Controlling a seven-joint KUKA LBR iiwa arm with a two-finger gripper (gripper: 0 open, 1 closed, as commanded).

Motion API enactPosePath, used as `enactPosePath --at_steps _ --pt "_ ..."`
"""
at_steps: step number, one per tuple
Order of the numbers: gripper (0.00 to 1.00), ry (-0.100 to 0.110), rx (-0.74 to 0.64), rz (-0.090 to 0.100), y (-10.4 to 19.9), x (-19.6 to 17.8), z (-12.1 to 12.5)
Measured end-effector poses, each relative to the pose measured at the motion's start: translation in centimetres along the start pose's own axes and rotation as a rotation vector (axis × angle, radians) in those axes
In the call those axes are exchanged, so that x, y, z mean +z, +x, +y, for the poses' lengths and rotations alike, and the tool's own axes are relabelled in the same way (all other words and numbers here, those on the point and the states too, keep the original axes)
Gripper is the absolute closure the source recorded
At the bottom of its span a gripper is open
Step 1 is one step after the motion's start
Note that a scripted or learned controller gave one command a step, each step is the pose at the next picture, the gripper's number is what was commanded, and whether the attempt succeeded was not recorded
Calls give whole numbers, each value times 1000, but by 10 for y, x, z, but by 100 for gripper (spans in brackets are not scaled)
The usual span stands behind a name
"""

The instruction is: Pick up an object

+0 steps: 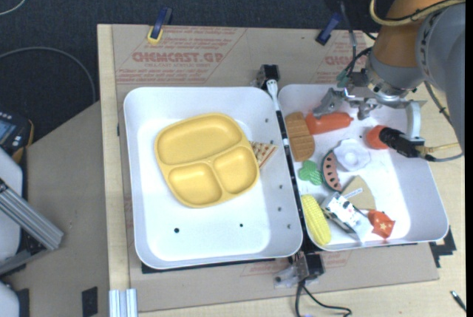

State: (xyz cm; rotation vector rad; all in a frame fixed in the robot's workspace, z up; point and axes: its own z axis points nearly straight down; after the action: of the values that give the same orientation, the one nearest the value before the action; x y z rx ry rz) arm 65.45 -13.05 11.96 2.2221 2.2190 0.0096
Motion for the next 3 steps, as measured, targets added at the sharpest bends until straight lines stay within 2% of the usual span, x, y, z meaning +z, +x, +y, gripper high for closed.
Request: enactPosePath --at_steps 1,2,3 --pt "0 -22 -3 -5 1 8 7" --pt "100 -27 -4 -7 1 -4 9" --pt "100 -3 -2 -6 -2 -69 10"
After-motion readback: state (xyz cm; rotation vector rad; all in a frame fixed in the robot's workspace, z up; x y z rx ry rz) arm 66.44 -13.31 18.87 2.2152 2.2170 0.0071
